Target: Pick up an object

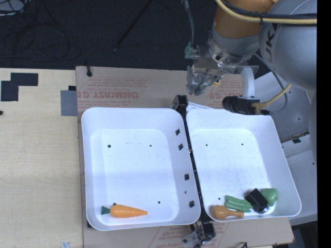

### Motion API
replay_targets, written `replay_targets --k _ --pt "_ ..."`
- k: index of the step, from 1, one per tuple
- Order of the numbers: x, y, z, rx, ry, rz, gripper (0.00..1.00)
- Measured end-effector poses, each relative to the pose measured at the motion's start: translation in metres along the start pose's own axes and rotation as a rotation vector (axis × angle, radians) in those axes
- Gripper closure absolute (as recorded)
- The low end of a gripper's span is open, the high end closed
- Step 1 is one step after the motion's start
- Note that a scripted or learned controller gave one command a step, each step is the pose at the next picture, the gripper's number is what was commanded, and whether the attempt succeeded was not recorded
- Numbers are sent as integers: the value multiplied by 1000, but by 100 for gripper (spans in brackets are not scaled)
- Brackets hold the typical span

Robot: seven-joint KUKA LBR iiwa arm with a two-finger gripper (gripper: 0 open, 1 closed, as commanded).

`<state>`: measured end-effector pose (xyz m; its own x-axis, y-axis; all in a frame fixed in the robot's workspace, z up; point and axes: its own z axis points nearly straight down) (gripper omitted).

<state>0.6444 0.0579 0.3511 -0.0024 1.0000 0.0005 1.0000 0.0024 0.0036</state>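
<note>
White plastic formed both shallow bins on the worktop (41, 154). In the left bin (132, 119) an orange toy carrot (128, 211) lay near the near edge, pointing right. In the right bin's (232, 123) near right corner sat a cluster: a tan pear-like piece (225, 212), a green pod (237, 203), a black block (256, 199) and a green lump (270, 194), touching or just beside one another. The tool (199, 87) hung beyond the bins' far edges, above the cardboard sheet (129, 87), holding nothing; whether it was apart or together I cannot tell.
</note>
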Motion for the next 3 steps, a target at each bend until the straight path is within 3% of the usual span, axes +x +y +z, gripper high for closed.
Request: replay_targets --k 1,2,3 --pt "-46 0 -77 0 -2 4 100" --pt "-39 -1 -28 11 -1 2 100" --pt "0 -1 16 11 0 -2 100"
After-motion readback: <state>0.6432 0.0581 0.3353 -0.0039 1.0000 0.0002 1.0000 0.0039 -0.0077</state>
